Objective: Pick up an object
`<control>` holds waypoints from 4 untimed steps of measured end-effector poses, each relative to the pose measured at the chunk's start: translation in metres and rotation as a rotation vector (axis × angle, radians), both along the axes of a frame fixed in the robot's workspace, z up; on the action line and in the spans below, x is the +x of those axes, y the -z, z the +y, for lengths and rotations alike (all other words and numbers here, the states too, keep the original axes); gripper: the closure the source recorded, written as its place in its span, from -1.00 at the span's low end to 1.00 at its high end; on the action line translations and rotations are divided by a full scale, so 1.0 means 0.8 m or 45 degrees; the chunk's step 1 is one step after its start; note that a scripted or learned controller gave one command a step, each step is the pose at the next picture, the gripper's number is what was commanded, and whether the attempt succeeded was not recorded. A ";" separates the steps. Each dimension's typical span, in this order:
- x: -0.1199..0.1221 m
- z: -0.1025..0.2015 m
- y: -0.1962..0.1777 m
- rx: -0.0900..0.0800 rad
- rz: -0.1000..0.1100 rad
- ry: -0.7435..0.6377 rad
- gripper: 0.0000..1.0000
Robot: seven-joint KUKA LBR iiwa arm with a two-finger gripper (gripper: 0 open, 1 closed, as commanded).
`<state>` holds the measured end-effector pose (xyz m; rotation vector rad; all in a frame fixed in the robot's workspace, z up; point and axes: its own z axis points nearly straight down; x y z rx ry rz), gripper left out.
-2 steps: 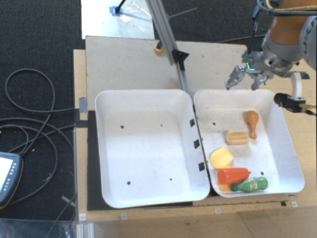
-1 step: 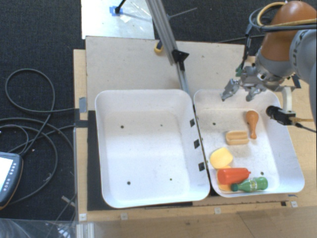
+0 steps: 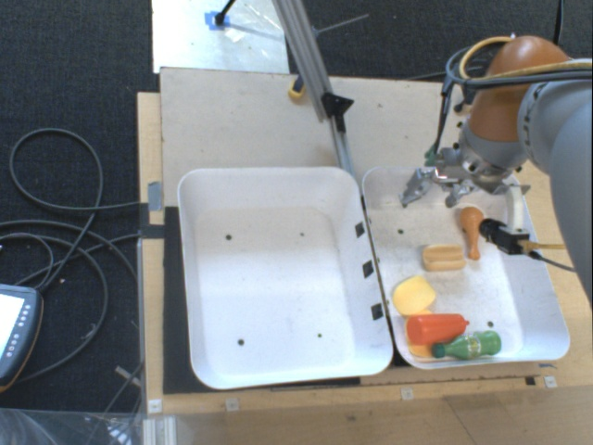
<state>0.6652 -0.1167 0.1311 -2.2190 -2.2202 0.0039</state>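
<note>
Fingers (image 3: 434, 185) spread, holding nothing, at right bin's (image 3: 556, 323) far end; bread roll (image 3: 444, 258) just nearer, long axis left-right.

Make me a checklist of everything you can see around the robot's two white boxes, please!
Surface: bench bearing left bin and right bin.
Job's things: in the right bin, a tan bread-like block, yellow piece, red piece, green bottle, orange drumstick-shaped toy.
Clutter: nothing seen.
Gripper: gripper at the right bin's far end, nothing visible between its fingers.
Cables: black cables on the floor, left.
Surroundings: dark carpet, slanted metal pole, screen device at left edge.
</note>
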 end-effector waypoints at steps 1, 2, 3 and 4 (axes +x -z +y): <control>0.000 0.001 0.053 0.000 -0.002 -0.001 -1.00; 0.002 0.000 0.035 -0.001 -0.011 0.000 1.00; 0.008 -0.002 -0.021 -0.001 -0.014 -0.001 1.00; 0.006 -0.011 -0.099 -0.003 -0.017 0.001 1.00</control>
